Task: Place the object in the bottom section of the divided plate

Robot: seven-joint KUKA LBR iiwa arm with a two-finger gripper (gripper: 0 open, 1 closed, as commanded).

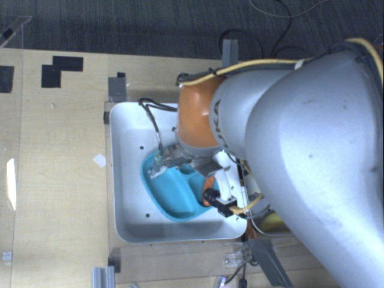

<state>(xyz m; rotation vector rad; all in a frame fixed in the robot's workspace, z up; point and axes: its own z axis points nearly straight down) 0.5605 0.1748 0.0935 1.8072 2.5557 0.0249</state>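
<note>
The big grey arm (312, 155) looms right under the lens, sweeping in from the right, its orange band (195, 116) hanging over the left white bin (123, 179). Down below that band the wrist hardware reaches onto the blue divided plate (174, 191), which sits inside the bin toward its near right side. The gripper (161, 164) looks to be low at the plate's upper left rim, pale and glassy there, but how far the fingers are spread, and whether anything sits between them, I cannot tell. There's a small orange thing (208, 195) just at the plate's right edge, beside the black wrist fittings; whether that's the object or part of the tool, I can't say.

Judging the step: this is the set-down over the plate. To do it well, get centred over the near compartment, clear of the ridge between sections, come down low before letting go so nothing bounces out, then lift straight up without dragging the rim.

Writing? Dark lettering runs down the arm beside the orange band, too foreshortened to read. Black tape patches (57, 69) mark the wooden surface (54, 161) at far left.
</note>
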